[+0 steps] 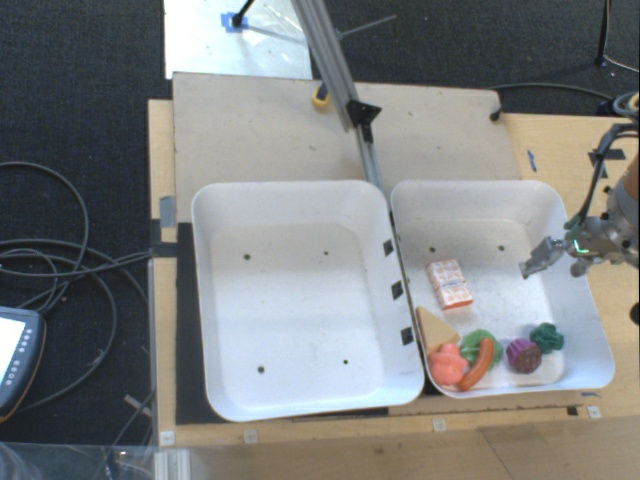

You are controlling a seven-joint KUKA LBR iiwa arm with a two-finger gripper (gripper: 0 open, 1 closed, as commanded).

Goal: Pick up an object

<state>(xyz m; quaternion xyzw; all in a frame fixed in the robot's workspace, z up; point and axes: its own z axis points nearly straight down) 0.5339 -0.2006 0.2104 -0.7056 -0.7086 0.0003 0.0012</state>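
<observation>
Claw (545, 256) sits over the right bin (500, 203), near its right wall, w/ nothing between its fingers & not touching any object. Can't tell if it's apart or together, too small & blurred. Objects lie apart from it, toward the bin's near edge: small box (450, 284) mid-bin; below it a tan wedge (433, 324), orange-red piece (447, 365), green item (482, 342) w/ red-orange stick (477, 364), purple item (523, 355), dark green item (547, 337). Left bin (215, 208) alongside on the counter (250, 118).
</observation>
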